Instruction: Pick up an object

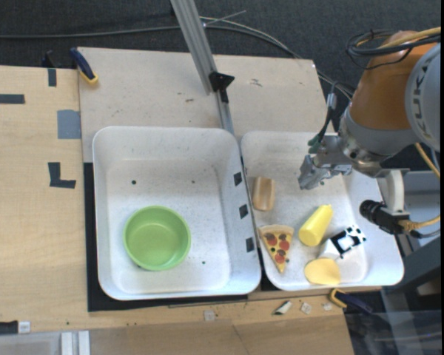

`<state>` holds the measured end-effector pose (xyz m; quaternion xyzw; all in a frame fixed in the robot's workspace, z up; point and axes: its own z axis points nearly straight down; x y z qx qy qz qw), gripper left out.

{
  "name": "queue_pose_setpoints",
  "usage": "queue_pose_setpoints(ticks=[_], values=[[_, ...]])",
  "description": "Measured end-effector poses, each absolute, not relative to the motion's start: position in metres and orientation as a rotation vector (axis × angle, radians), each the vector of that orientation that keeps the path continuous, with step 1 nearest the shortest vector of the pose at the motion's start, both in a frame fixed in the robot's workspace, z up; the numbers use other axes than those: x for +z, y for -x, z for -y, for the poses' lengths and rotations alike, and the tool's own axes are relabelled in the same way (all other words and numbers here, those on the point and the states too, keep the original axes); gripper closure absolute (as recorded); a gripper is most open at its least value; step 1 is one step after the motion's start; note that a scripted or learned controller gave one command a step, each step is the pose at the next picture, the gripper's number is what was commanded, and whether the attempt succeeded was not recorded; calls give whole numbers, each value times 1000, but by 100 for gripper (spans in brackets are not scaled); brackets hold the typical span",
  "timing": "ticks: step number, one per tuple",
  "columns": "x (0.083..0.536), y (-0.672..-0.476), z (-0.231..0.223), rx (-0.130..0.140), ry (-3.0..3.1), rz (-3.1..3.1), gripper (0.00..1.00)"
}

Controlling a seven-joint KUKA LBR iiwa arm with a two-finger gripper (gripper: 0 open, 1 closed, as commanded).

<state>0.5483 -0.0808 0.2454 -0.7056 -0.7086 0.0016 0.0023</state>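
Dark carpet-like flooring surrounds a light wooden bench point(29, 198) marked with grey tape patches. Two shallow white bins sit side by side on it.

Left bin point(111, 154): holds one green bowl point(157, 237), upright, resting near the front-left part of the floor. Small dark specks are scattered over the floor of this bin.

Right bin point(266, 150): holds five items.
- A tan bread-like piece point(263, 193) lies close to the wall shared with the left bin.
- A pizza slice toy point(277, 245) lies just in front of the bread piece, its point toward the front edge.
- A yellow cylinder point(315, 225) lies tilted, just right of the pizza slice.
- A yellow rounded piece point(323, 272) sits at the front, near the cylinder's lower end.
- A black-and-white block point(346, 241) lies just right of the cylinder (exact shape unclear).

Arm: grey with an orange band, entering from the right. The gripper point(311, 180) hangs over the rear-middle part of the right bin, above and apart from the yellow cylinder, right of the bread piece. Nothing is seen between its tips; whether they stand apart or together cannot be told at this angle.

A slanted metal pole point(196, 35) crosses the top of the view, and a blue-and-yellow clamp point(83, 65) sits at the rear-left corner of the board.
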Motion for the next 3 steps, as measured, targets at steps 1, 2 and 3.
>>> queue_pose_setpoints(ticks=[1,2,3], values=[[249,-561,22,2,2213,2226,100],[231,-576,-25,4,2213,2226,100],[234,-583,-84,3,2211,2227,100]])
